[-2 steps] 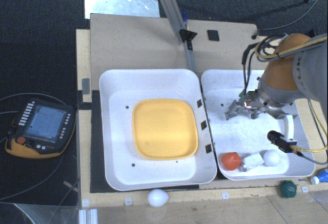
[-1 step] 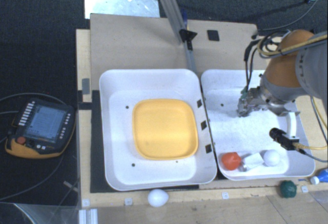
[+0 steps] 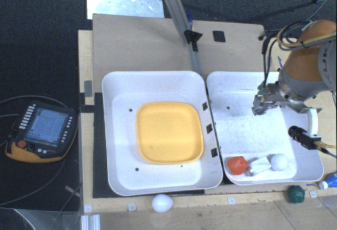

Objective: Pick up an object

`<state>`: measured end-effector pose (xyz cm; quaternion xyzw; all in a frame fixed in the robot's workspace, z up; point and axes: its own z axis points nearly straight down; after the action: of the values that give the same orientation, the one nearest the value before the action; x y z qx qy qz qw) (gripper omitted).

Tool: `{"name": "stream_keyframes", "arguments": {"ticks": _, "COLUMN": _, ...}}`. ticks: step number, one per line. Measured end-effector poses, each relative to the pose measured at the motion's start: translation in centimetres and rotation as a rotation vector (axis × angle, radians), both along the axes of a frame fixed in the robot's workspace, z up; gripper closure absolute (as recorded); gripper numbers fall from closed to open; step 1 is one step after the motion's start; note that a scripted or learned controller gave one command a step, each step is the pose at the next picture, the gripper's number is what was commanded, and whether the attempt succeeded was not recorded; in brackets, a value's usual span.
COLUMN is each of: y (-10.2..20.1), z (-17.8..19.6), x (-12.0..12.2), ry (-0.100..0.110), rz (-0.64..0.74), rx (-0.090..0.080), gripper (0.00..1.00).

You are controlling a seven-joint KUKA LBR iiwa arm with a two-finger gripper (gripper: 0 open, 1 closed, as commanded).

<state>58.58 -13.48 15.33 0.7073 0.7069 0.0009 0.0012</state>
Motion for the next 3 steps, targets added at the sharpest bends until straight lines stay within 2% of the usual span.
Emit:
{"name": "stream_keyframes", "arguments": {"ticks": 1, "y": 0.0, "z": 6.2, "x": -0.4, "ry": -0.002, "rz": 0.001, "rx": 0.0, "gripper": 1.0}}
{"name": "stream_keyframes", "arguments": {"ticks": 2, "y": -0.5, "z": 10.5, "x": -0.1, "ry": -0.001, "rz": 0.001, "rx": 0.0, "gripper": 1.0}}
{"name": "stream_keyframes", "arguments": {"ticks": 3, "y": -0.5, "z": 13.1, "x": -0.1, "ry": 0.0, "rz": 0.001, "rx": 0.0, "gripper": 1.0}}
